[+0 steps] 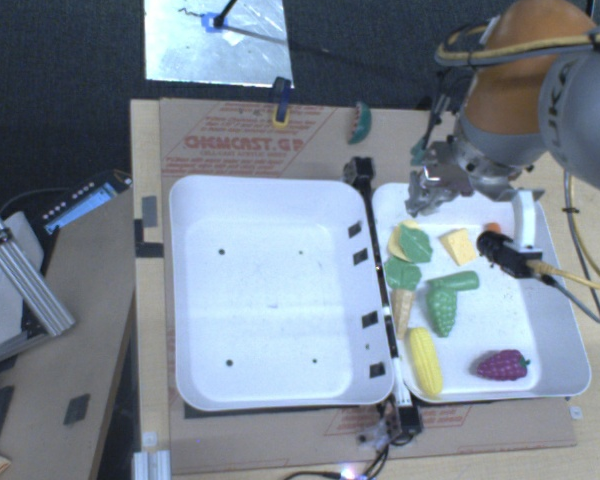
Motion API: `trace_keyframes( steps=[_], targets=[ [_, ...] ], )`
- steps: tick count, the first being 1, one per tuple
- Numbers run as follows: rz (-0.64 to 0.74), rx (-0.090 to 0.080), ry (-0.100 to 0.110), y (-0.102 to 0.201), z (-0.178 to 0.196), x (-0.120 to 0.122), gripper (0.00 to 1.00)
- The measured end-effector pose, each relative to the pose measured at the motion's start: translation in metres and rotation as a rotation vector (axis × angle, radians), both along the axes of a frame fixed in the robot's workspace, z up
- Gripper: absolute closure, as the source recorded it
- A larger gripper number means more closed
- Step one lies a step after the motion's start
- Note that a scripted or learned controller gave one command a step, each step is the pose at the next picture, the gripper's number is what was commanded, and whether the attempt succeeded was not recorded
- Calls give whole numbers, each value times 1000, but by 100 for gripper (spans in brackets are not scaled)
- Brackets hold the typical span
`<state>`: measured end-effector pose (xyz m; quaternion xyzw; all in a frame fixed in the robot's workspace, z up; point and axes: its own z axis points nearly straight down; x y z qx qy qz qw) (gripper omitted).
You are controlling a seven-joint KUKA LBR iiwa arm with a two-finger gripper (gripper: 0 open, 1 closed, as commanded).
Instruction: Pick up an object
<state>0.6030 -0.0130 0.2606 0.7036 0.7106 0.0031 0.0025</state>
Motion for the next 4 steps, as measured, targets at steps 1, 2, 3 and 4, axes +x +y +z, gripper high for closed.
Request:
trace_keyframes(
  steps=[1,2,3,4],
  targets=[
    [1,1,-1,78,8,59,100],
    [3,4,1,163,49,66,100],
    [2,3,3,254,55,65,100],
    [-5,0,6,248,53,66,100]
  ],
)
